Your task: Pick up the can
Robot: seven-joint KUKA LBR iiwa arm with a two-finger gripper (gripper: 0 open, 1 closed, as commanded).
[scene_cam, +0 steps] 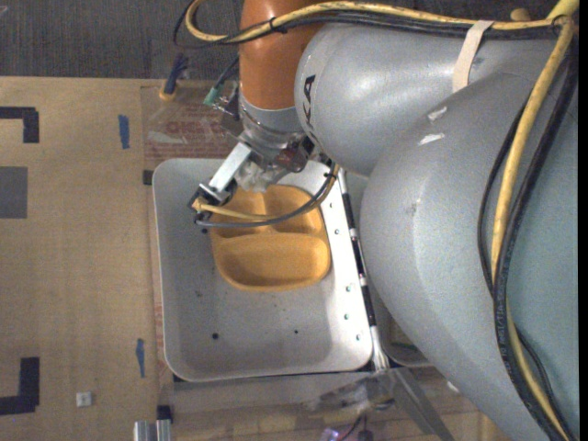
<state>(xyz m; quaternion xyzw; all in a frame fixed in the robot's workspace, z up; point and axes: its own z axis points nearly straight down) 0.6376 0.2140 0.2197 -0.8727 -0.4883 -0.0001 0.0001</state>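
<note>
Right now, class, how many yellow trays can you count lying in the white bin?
1. A yellow two-compartment tray lies in the upper middle of the white bin, partly under the gripper. The arm covers the bin's right side, so more may be hidden.

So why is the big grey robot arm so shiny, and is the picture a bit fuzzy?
In the camera view, light from above makes soft white glare patches on the arm and its orange band; the yellow tray in the white bin looks evenly lit, with a faint shadow under it; the whole picture is slightly soft, and the gripper is too blurry for fine detail.
</note>
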